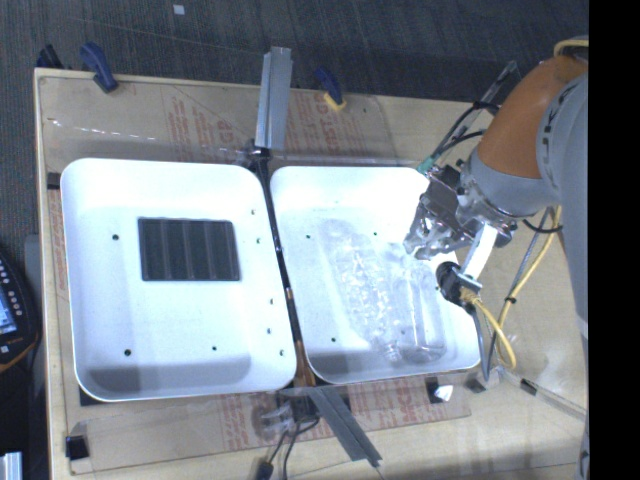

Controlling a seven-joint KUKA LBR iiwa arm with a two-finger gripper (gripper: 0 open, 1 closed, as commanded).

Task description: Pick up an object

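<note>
Right bin (300, 193) holds a clear plastic bottle (385, 293), lying on its side, running diagonally from bin centre toward the near-right corner; cap end seems to be at the lower right, hard to confirm. Left bin (90, 368) has a dark ribbed rectangular pad (188, 249) lying flat near its middle. Gripper (428, 240) sits over the right bin's right side, just beside or above the bottle's upper part; contact unclear. Fingers: cannot tell how far apart, too blurred against the white, and nothing visibly held.

Handling guess: bottle looks empty, so light, thin-walled, crushable, slick, and likely to roll sideways when nudged. Best hold is probably across the body mid-length, closing across its width, not along its length. Transparent surface makes edges hard to judge.
</note>
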